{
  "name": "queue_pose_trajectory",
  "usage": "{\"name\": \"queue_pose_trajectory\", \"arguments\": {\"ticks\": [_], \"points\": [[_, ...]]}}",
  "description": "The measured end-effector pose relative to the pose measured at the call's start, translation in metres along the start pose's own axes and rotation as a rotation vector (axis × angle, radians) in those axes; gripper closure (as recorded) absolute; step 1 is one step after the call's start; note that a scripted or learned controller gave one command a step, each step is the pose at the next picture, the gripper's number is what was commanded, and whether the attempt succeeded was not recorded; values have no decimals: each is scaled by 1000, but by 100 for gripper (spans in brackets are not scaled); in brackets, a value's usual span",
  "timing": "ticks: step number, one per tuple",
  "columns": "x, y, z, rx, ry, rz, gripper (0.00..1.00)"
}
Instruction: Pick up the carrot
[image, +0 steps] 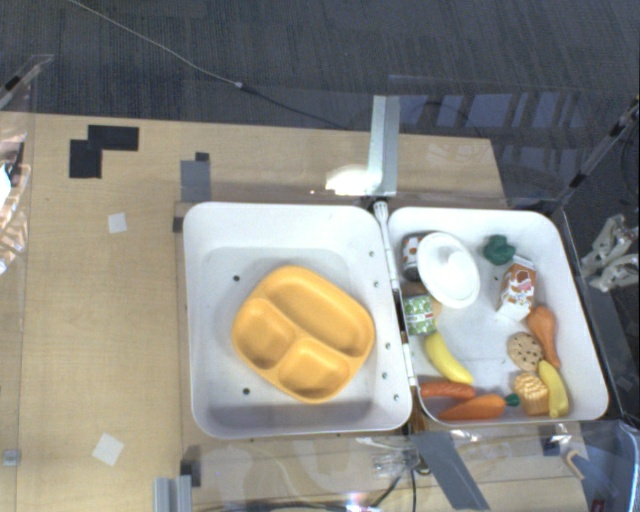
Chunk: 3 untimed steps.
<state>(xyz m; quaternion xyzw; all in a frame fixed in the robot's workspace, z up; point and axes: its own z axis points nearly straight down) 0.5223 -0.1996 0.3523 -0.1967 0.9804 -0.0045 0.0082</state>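
Camera view: I see the carrot (474, 407) at 6 o'clock in the right bin (575, 310), below the banana (447, 359). Gripper (612, 255) at 3 o'clock; I cannot tell its state.

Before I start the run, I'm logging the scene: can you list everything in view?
Bins: two, white, side by side on the bench.
Divided plate: one, yellow, in the left bin.
Carrot: one, orange, near front edge of the right bin.
Banana: one, yellow, right bin, behind the carrot.
Bowl: one, white, upside down, back of the right bin.
Cookie: one, tan, right bin.
Drumstick: one, orange-brown, right side of the right bin.
Green item: one, dark green, back right corner.
Robot part: grey, at the right edge; fingers unclear.
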Motion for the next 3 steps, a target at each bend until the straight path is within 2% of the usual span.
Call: {"name": "queue_pose_trajectory", "arguments": {"ticks": [1,2,3], "points": [[12,5,186,-18,14,-73,100],[20,4,210,-11,7,-264,100],[24,3,92,-2,1,-498,100]]}}
